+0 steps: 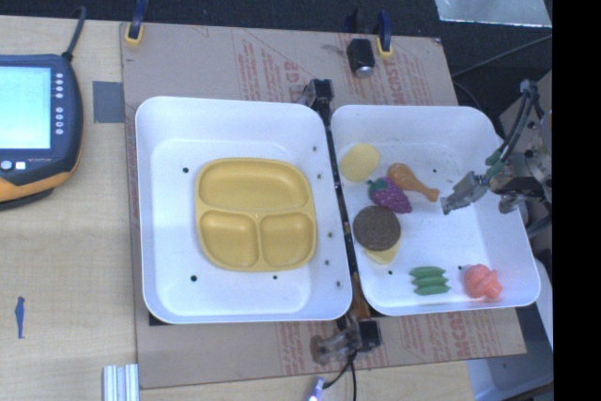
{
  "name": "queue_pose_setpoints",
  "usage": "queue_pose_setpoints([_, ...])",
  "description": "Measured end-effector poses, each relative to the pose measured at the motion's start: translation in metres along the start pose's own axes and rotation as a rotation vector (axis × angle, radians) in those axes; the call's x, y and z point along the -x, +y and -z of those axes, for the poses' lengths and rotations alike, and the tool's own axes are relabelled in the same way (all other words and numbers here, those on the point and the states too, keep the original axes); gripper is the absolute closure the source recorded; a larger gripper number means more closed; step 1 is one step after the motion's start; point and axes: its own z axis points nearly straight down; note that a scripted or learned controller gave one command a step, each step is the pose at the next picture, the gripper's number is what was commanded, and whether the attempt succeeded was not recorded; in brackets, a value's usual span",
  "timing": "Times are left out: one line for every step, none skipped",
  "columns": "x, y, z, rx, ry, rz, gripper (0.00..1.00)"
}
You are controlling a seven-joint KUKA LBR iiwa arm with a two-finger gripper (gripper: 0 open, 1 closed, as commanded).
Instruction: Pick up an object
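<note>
Two white bins side by side on counter [84, 296]: left bin [160, 202] with yellow divided plate [255, 211]; right bin [451, 131] with lemon [359, 161], grapes [389, 195], drumstick [411, 180], cookie [377, 228], green beans [428, 280], pink shrimp [482, 282]. Gripper [460, 195] low over right bin beside drumstick, nothing between fingers, spread or pressed impossible to tell.

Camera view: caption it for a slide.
Gripper over right bin of toy food; yellow tray in left bin.

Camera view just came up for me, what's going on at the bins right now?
The arm reaches in from the right, its gripper over the right bin with nothing visibly held. That bin holds a yellow piece, purple grapes, a drumstick, a brown-topped round piece, a green pod and a pink piece. The left bin holds a yellow divided tray. Nothing is picked yet.
</note>
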Motion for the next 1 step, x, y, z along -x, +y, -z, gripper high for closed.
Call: queue_pose_setpoints([-0.0379,0.0588,-0.1315,-0.006,0.001,0.001,0.00])
